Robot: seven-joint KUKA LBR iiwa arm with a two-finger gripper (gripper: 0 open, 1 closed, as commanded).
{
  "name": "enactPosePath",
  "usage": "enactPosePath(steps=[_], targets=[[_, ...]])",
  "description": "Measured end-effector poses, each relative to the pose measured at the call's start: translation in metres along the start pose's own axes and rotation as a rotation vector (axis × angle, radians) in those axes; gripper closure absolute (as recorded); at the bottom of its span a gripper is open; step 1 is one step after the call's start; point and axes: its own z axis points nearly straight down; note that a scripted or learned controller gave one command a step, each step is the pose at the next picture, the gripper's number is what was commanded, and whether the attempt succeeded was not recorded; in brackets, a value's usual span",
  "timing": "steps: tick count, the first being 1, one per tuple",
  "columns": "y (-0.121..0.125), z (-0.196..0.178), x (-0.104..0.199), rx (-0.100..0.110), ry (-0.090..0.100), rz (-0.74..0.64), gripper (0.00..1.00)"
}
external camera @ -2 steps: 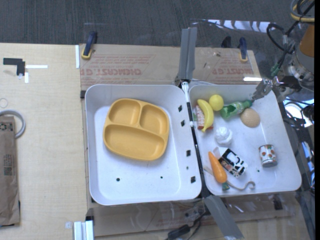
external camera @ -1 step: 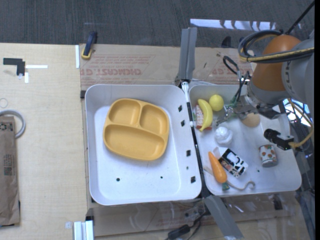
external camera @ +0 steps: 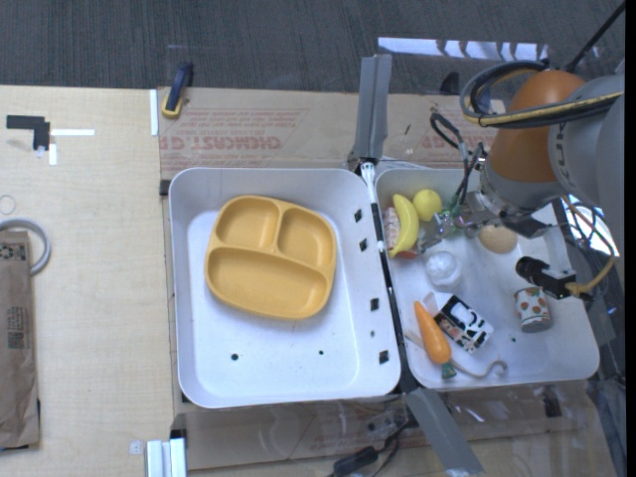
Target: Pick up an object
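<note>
A: The jaws' state cannot be told; the gripper [external camera: 449,219] is seen low in the right bin [external camera: 586,361], beside the banana [external camera: 404,225].

B: The banana, at the bin's far left, is judged light, soft, best taken mid-length. It is crowded by the lemon [external camera: 426,203], with the bin wall close behind.

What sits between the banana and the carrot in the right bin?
In the camera view, a small clear cup lies between the banana and the carrot.
</note>
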Motion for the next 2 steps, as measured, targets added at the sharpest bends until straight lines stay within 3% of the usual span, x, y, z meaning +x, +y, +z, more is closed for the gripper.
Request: enactPosePath(steps=[1, 2], targets=[[0.027, -0.025, -0.011, 0.037, 0.021, -0.052, 0.0], [0.026, 0.002, -0.002, 0.049, 0.012, -0.041, 0.0]])
